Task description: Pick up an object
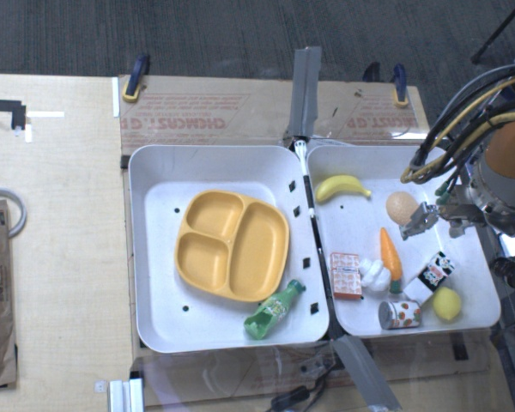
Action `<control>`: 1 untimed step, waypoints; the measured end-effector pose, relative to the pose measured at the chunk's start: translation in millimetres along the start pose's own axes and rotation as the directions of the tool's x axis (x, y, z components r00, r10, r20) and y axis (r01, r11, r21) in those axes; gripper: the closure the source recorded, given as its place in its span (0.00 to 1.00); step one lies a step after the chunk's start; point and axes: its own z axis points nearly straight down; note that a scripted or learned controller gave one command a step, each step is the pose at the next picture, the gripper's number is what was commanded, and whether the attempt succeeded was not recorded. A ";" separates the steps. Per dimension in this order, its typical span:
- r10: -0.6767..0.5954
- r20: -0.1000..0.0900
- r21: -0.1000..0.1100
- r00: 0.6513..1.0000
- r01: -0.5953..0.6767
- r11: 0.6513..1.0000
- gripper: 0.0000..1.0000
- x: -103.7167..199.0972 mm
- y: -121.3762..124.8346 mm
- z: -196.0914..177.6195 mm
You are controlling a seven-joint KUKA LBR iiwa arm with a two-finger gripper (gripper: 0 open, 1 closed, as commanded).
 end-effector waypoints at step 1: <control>-0.180 0.001 -0.002 0.984 0.180 0.984 0.00 24.7 -4.1 106.5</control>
